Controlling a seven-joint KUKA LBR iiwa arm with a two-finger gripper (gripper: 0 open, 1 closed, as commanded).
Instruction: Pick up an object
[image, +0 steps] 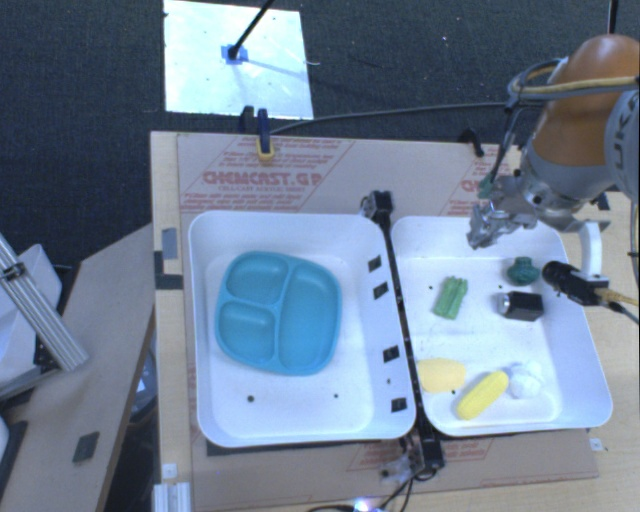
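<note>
We see the claw (487, 228) poised over the far end of the right bin (580, 412), above bare floor; whether it is spread or closed, or grips anything, we cannot tell. The candidates lie loose nearer us: a green block (451, 297), a teal piece (521, 269), a black block (522, 305), a yellow banana-like piece (482, 395) and a pale yellow lump (441, 375). The left bin (215, 425) holds a blue divided plate (279, 311). A small white object (523, 380) beside the banana-like piece is too blurred to name.

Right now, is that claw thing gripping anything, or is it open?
Gripper: over the right bin's far corner, nothing seen between its fingers; open or shut cannot be told.
</note>
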